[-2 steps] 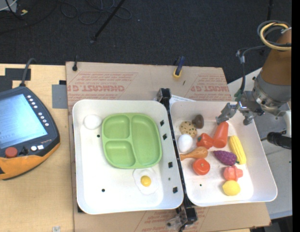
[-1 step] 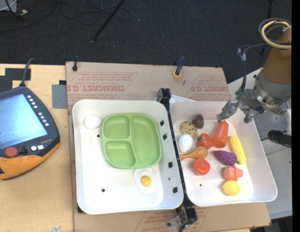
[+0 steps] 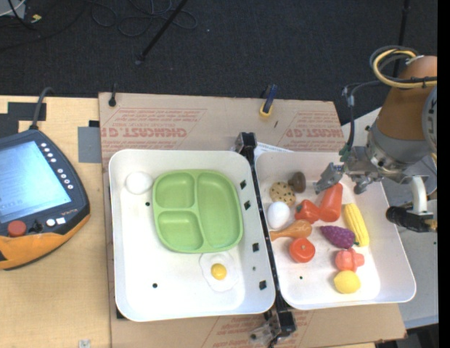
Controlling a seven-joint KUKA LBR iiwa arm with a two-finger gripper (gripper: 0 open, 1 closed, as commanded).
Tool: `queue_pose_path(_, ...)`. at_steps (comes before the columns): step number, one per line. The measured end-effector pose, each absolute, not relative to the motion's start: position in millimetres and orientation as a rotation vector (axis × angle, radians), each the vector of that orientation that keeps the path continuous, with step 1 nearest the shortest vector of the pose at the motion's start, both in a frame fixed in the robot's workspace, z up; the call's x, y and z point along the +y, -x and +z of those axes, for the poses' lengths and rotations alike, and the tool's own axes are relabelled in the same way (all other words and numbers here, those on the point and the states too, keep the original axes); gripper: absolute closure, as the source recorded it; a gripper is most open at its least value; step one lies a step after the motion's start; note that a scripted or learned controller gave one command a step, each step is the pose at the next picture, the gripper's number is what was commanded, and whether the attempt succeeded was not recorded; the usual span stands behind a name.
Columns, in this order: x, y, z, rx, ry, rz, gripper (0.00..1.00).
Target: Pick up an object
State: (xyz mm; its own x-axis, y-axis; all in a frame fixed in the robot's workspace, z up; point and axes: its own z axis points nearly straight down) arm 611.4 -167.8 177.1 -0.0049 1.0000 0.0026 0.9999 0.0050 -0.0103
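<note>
Carrot (image 3: 331,202), the orange piece standing among the toy food in the right bin (image 3: 399,281), seems the nearest target. The gripper (image 3: 346,174) hangs just above its upper end, fingers spread apart and holding nothing. To do this step well, it should descend straight, keep clear of the corn (image 3: 356,224) just below, then close firmly.
</note>
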Motion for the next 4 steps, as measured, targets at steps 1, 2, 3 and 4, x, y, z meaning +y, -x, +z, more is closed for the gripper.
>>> queue_pose_path(1,-174,-619.0,123,-2.223,2.219,-0.001,0.0)
queue_pose_path(2,-170,-619.3,83,-2.226,2.207,0.007,0.0)
queue_pose_path(3,-170,-620.2,93,-2.227,2.205,0.006,1.0)
queue_pose_path(4,-163,-627.2,146,-2.221,2.22,0.001,1.0)
